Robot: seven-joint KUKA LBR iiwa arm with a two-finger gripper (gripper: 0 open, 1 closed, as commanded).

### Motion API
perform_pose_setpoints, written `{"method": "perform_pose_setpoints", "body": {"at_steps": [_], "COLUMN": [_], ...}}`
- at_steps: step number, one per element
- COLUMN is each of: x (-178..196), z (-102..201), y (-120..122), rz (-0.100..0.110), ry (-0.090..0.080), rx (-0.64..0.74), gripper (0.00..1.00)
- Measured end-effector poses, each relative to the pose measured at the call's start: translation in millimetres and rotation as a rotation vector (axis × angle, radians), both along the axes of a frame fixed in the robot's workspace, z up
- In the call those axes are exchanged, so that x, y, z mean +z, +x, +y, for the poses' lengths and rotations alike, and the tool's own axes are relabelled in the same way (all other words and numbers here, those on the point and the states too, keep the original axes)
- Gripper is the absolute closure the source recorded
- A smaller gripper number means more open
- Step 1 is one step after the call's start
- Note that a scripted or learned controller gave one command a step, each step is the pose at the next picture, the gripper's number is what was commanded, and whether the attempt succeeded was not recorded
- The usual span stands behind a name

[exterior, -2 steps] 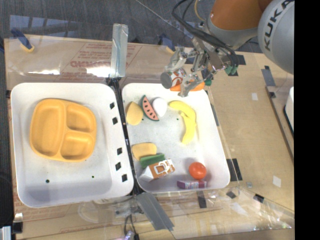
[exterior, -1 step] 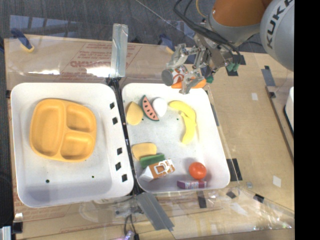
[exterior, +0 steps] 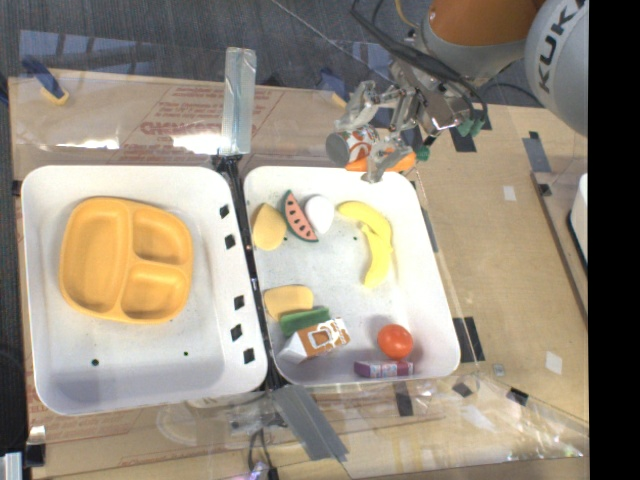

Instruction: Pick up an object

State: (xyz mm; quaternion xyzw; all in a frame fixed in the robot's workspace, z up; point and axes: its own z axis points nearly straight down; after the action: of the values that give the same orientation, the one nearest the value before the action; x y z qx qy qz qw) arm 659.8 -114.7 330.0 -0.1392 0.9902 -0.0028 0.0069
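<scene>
Small orange-and-white object (exterior: 378,154) sits between the fingers of the hand (exterior: 383,148), pinched there, above the far rim of the right bin (exterior: 440,298). Looks like a carrot-type toy piece with some white on it; exact kind too small to tell. Hand hangs off the grey arm (exterior: 560,38), with the orange band (exterior: 480,8) above the wrist and dark cables looping beside it.

Right bin contents, far to near: pale yellow rounded piece (exterior: 267,227) at the left wall, watermelon slice (exterior: 298,216) just beside it, white egg-like piece (exterior: 319,211) touching the slice, banana (exterior: 374,243) curving toward the right wall. Nearer row: tan bread-like piece (exterior: 288,299), green piece (exterior: 303,319) against it, small carton (exterior: 320,340) tipped on its side, red tomato (exterior: 396,341), purple packet (exterior: 383,369) along the near wall.

Left bin (exterior: 60,368): one yellow compartment plate (exterior: 125,259), lying flat, toward the far left.

Both bins rest side by side on the bench (exterior: 500,268), tape strips around them.
</scene>
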Motion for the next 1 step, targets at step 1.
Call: {"method": "perform_pose_setpoints", "body": {"at_steps": [1], "x": [11.2], "z": [0.5], "y": [1.4], "rz": [-0.007], "ry": [-0.001], "rx": [0.002], "gripper": [1.00]}}
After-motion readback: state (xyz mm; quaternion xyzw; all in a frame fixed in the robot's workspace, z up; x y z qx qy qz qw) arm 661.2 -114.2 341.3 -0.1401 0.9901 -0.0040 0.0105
